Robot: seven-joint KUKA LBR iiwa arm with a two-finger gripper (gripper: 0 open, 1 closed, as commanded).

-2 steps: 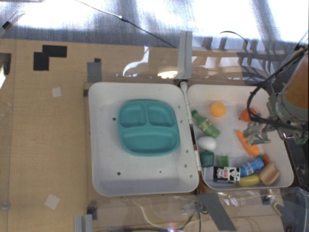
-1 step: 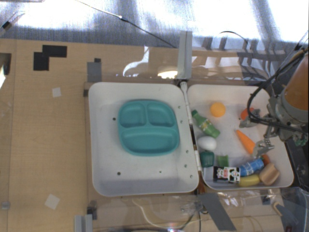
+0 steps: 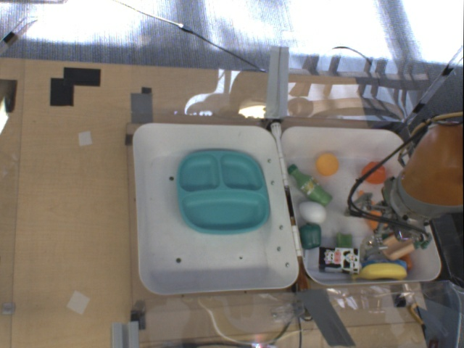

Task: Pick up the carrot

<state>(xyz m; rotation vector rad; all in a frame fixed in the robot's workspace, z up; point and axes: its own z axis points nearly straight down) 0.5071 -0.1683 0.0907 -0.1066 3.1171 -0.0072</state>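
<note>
The carrot (image 3: 376, 221) lay in the right bin (image 3: 348, 140), toward its right edge, showing only as small orange patches beneath the arm's wrist, much of it hidden. The gripper (image 3: 383, 243) hung low over the bin's near right corner, just beside those patches; whether its fingers were spread or closed could not be told. A yellow banana (image 3: 383, 271) rested along the near edge, with a black-and-white carton (image 3: 338, 259) to its left. A green bottle (image 3: 309, 185) lay tilted near the left wall, a white egg (image 3: 312, 212) and a dark green cup (image 3: 310, 235) below it. An orange ball (image 3: 327, 164) sat toward the far edge. In the left bin (image 3: 156, 216) lay a teal divided plate (image 3: 222, 191).
</note>
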